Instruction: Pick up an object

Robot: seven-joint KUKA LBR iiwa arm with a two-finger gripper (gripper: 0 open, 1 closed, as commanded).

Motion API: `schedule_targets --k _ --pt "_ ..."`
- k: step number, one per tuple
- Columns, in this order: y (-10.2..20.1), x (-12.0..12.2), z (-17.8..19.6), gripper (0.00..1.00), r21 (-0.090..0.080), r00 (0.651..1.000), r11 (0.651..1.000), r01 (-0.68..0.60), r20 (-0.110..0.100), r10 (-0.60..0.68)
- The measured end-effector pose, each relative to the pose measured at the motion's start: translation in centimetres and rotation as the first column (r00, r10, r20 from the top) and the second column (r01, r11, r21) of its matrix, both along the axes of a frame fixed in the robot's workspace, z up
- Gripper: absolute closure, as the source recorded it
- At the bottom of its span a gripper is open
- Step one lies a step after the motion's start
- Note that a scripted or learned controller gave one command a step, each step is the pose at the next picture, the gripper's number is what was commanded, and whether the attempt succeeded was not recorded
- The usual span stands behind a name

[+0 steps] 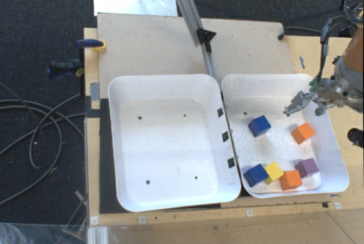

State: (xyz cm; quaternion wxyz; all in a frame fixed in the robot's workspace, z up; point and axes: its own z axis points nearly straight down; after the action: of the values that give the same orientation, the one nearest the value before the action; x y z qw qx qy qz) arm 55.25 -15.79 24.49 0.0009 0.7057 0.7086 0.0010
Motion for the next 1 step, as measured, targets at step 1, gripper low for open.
schedule_targets --k 1 --pt "2.86 0.98 -0.09 0.0 0.0 1.0 1.0 -0.005 0.0 0.005"
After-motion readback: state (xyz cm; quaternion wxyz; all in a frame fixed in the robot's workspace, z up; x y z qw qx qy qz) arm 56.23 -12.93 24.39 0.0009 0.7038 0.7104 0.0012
